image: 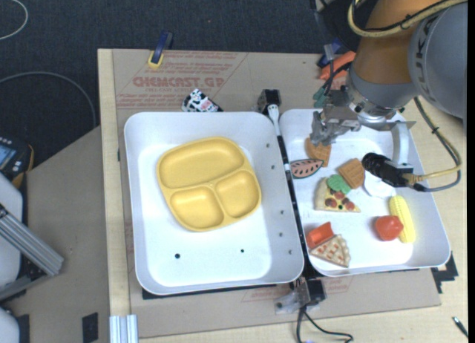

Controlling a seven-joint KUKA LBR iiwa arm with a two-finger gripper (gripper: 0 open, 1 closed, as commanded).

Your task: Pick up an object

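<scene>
Here, the gripper [321, 139] hangs low over the right bin [438, 249], at about ten o'clock of it, seemingly poised over a brown cookie-like piece [319, 153]; whether it grips or is released cannot be told; the piece's long axis appears to run from eleven to five o'clock; a watermelon slice [303, 168] lies just beside at seven o'clock; the yellow divided plate [208, 183] sits in the left bin [145, 260], apparently kept apart from the toy food.

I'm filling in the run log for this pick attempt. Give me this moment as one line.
arm: over right bin | claw: low at far-left corner, above a brown cookie | lifted: nothing seen | left bin: yellow tray
</scene>
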